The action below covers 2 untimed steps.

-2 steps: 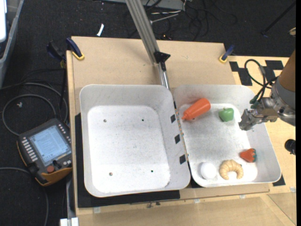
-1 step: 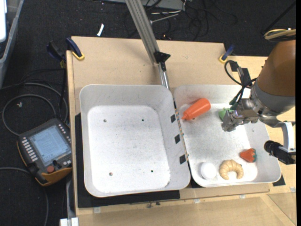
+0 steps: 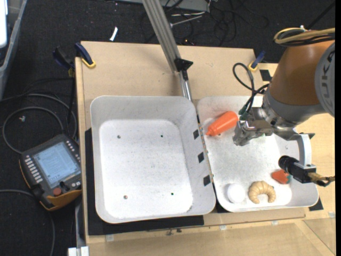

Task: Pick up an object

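The right bin [image 3: 234,161] holds an orange carrot-shaped toy [image 3: 222,123] near its far left corner. A white ball [image 3: 235,192] and a tan croissant [image 3: 262,191] lie along its front edge, and a small orange-red piece [image 3: 279,176] sits to their right. My gripper [image 3: 242,136] hangs low over the middle of this bin, just right of the carrot. I see nothing held in it.
The left bin [image 3: 144,159] sits beside the right one, sharing a rim with black clips. A metal rail [image 3: 162,28] slants across the bench's far side. A teach pendant [image 3: 50,167] lies off the bench at left.
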Each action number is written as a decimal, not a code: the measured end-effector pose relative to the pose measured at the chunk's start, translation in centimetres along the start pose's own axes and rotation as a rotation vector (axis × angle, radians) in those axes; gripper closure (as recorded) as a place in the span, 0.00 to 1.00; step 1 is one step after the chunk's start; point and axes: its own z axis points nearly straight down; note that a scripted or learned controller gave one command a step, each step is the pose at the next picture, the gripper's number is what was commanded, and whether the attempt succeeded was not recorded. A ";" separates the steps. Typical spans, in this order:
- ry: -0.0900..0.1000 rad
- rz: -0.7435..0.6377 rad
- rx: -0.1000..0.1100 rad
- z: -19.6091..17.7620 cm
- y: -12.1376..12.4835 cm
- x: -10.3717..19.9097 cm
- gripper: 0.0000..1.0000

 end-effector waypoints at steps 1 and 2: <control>0.000 0.001 0.004 1.5 0.6 4.9 1.00; 0.000 0.000 0.005 2.7 1.1 10.3 1.00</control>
